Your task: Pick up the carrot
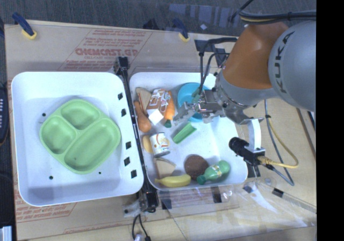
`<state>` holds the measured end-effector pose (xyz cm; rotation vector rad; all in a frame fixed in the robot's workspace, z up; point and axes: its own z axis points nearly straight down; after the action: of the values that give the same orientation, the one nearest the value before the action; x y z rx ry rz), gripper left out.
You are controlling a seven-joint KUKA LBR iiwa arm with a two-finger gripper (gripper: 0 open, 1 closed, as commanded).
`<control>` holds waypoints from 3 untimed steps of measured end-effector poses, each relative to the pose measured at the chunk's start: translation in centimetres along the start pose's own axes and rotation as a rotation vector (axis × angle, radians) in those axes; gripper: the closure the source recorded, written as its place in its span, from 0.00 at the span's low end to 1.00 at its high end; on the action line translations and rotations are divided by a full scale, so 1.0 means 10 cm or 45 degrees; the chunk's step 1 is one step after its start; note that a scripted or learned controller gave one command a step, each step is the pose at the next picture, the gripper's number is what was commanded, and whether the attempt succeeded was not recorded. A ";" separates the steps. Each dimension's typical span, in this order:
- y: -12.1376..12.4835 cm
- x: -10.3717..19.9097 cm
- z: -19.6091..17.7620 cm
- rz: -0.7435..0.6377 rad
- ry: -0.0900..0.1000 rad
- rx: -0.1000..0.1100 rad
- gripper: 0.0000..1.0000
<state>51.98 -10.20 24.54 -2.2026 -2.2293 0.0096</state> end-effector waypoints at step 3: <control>0.67 -0.06 1.55 0.144 0.000 0.001 0.00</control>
<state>58.54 -10.70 9.02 -2.3247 -2.1015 0.0117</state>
